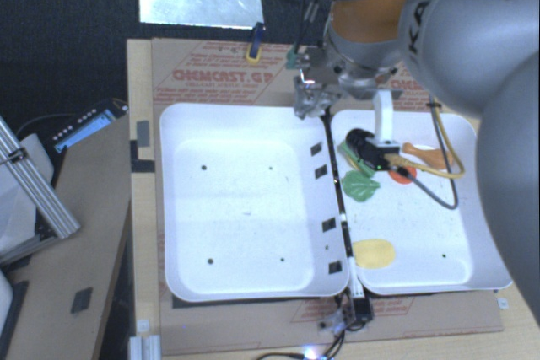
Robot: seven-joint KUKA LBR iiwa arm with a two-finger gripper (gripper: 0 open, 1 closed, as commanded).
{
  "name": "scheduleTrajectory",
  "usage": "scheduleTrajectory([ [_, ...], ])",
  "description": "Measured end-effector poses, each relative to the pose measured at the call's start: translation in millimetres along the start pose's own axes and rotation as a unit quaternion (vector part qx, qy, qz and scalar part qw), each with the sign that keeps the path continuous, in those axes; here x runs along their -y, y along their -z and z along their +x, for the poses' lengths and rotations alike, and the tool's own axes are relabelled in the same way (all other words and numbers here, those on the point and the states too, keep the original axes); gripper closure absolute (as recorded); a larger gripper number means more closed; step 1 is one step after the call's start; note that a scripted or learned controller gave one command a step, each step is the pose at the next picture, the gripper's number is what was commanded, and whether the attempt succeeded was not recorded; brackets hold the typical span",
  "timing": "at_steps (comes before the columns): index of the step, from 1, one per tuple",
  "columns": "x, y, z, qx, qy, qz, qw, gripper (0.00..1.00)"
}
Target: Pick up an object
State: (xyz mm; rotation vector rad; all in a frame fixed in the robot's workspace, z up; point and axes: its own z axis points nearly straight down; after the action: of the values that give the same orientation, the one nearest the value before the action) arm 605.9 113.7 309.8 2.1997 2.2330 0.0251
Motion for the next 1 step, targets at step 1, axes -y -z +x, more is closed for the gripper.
scheduleTrajectory([
  [1,125.8,-55.8,47.5,0.002,-0.002,0.014,0.9999,1.0],
])
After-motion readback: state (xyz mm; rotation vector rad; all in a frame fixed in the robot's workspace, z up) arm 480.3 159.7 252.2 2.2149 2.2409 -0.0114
